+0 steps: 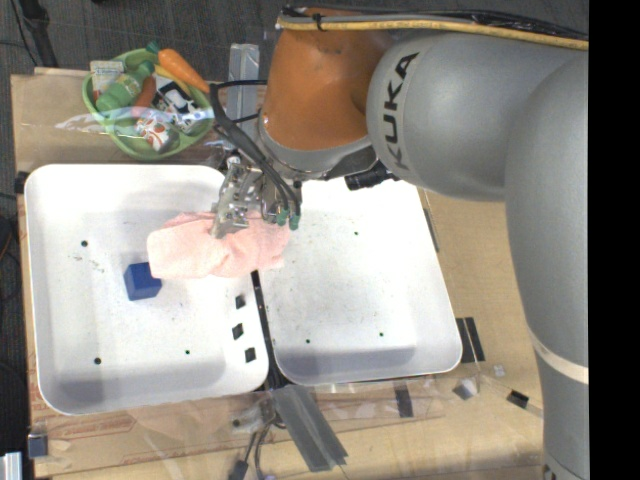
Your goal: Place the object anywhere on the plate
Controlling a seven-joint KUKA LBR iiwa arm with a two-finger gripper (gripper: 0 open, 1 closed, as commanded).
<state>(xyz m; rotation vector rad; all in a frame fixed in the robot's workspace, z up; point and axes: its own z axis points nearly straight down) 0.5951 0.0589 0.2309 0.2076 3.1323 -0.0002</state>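
Silver metal fingers make up the claw point(232, 211), which hangs from the big grey and orange arm point(400, 98) over the top right part of the left bin point(60, 298). The claw tips look as if they are touching the top edge of the pink plate point(215, 248), but I cannot tell if the fingers are spread or pressed together, or if they are pinching anything.

The pink plate lies just below the claw, at about 6 o'clock from it. It rests in the left bin, and its right edge reaches up to the wall where the two bins meet. It looks thin and light, maybe a bit bendy.

The blue block point(142, 281) is the object to move, I think. It sits on the floor of the left bin at about 8 o'clock from the claw, just beside the plate's left edge and not on it yet. It looks small, stiff and light, with flat sides. A good way to take it would be by two flat sides facing each other, so it should not slip.

The right bin point(400, 298) lies at about 4 o'clock from the claw. Up at 10 o'clock, on the tabletop point(40, 108), stands a green bowl point(150, 103) full of toy food and little packets.
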